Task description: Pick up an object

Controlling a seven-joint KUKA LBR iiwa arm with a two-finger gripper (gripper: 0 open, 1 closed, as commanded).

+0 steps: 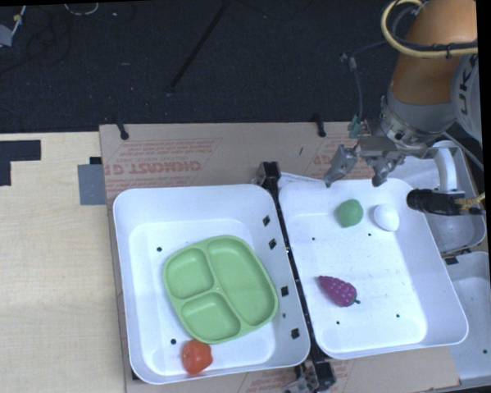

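Left bin: green divided plate, orange-red item at near edge. Right bin: purple grape bunch, green ball, white ball. Cardboard print mirrored, unreadable. Gripper above right bin's far rim, fingers spread wide, holding nothing.

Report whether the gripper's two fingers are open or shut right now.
Open. The gripper hangs over the far rim of the right white bin, its two fingers spread apart with nothing between them, above the round green object.
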